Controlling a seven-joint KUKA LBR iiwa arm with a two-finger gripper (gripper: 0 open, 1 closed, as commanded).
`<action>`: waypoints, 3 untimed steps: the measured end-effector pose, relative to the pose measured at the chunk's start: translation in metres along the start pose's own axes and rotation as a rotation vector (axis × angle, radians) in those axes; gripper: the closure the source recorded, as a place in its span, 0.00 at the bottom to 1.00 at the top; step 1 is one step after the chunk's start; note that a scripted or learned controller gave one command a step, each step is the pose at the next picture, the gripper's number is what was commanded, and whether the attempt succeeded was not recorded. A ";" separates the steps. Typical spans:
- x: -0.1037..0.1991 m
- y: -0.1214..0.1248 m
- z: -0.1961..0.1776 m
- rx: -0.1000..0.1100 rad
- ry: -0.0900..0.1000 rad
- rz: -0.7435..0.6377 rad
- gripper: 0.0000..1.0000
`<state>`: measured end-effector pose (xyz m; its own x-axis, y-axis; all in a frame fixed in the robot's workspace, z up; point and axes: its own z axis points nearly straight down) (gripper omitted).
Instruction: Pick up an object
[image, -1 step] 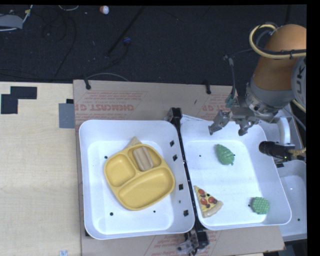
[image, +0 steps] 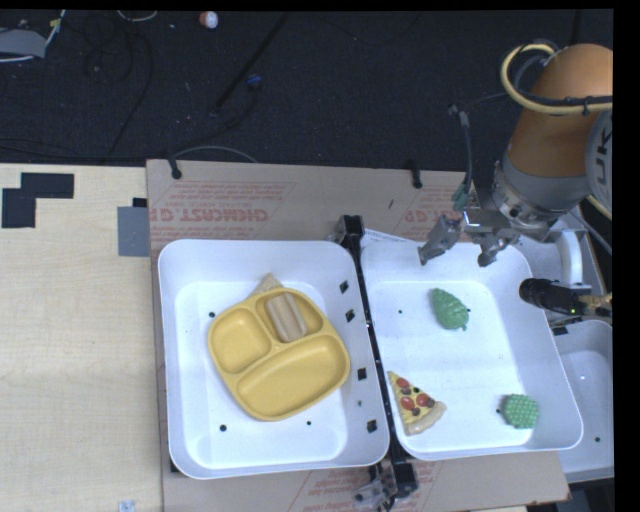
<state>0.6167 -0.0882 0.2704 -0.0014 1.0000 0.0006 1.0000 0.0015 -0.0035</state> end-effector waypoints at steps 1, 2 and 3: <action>-0.001 0.003 0.063 0.003 0.000 0.001 0.00; 0.002 0.000 0.106 0.004 0.000 0.002 0.00; -0.001 0.004 0.151 0.003 0.000 0.002 0.00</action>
